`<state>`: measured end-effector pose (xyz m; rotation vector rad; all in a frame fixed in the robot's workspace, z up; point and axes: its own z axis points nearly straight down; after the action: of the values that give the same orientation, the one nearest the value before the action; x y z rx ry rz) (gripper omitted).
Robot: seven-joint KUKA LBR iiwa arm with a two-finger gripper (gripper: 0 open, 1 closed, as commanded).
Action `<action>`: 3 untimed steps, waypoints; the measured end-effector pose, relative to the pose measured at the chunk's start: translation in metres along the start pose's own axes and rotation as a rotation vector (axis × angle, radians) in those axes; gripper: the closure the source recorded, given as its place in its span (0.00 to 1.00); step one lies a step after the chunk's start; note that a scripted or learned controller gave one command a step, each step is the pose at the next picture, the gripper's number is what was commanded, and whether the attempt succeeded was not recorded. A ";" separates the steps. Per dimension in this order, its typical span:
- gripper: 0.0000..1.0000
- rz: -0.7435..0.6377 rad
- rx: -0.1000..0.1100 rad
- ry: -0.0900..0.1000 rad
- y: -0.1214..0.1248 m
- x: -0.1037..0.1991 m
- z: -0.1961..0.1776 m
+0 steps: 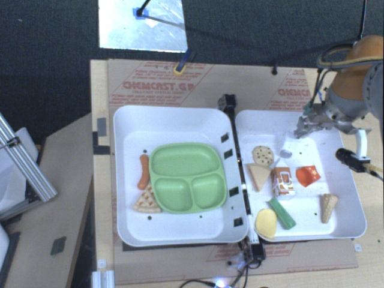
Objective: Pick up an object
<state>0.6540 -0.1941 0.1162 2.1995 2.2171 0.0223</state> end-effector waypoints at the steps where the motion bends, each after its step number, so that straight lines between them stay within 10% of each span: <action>1: 1.00 0.003 0.017 0.001 -0.001 0.006 -0.047; 3: 1.00 0.004 0.020 0.002 0.001 -0.004 -0.109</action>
<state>0.6524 -0.1977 0.2252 2.2143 2.2237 0.0028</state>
